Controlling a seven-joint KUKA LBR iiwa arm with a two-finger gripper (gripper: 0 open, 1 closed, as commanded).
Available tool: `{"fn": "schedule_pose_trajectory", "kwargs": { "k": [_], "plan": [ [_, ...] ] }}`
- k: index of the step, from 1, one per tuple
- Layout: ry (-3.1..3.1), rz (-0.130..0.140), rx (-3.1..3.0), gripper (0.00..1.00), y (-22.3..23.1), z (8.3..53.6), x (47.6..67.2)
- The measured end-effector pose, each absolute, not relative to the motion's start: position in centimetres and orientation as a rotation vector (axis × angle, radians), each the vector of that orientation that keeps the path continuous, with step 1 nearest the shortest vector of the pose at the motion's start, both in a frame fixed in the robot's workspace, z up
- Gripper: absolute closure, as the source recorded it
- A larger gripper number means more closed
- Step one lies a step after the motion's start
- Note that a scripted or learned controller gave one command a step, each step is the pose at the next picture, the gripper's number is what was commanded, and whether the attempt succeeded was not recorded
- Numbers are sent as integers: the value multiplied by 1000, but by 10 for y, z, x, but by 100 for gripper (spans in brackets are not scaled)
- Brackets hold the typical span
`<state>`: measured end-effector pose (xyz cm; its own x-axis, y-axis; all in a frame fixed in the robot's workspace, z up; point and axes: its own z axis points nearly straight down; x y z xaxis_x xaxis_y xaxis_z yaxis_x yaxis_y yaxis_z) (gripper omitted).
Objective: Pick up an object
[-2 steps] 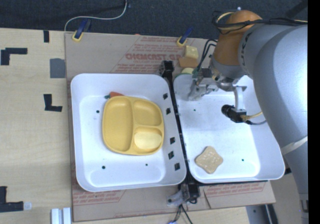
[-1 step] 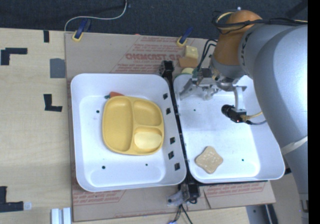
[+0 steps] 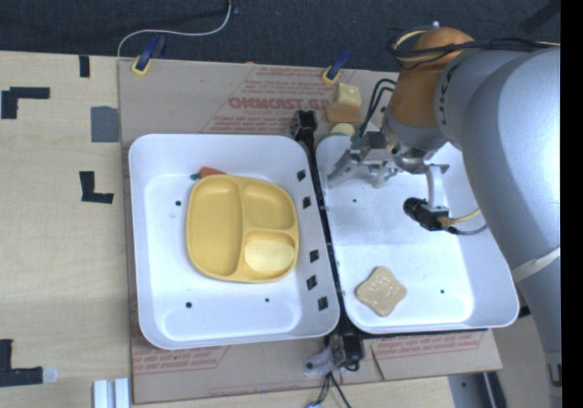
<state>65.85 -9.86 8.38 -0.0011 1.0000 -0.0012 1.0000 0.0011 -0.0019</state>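
Over the right bin (image 3: 492, 301), near its far-left corner, the gripper (image 3: 357, 164) hangs from the orange-banded wrist, metal parts angled down toward the bin floor. Gripper state: cannot tell from this view; nothing is seen held. Nearest candidate within this bin is a tan, cracker-like piece (image 3: 380, 290), lying flat on the floor near the front edge, well apart from the gripper and toward the camera side of it, slightly to the right. It is roughly as wide as long, so no clear long axis to align to. Two small blocks, one tan (image 3: 345, 104) and one pale (image 3: 342, 130), sit just behind the bin's far rim, close to the gripper. Left bin (image 3: 146, 215) holds a yellow divided plate (image 3: 239, 224). Judgement: reaching the cracker-like piece calls for travel toward the front of the bin.
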Motion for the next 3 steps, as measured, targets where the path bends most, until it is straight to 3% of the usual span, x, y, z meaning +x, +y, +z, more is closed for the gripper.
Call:
{"fn": "schedule_pose_trajectory", "kwargs": {
  "k": [1, 2, 3],
  "plan": [
    [-2222, 11, -2217, 0, -96, 84, 667],
    [-2222, 3, -2221, 0, -97, 85, 647],
    [-2222, 13, -2216, 0, -95, 84, 667]
  ]
}}
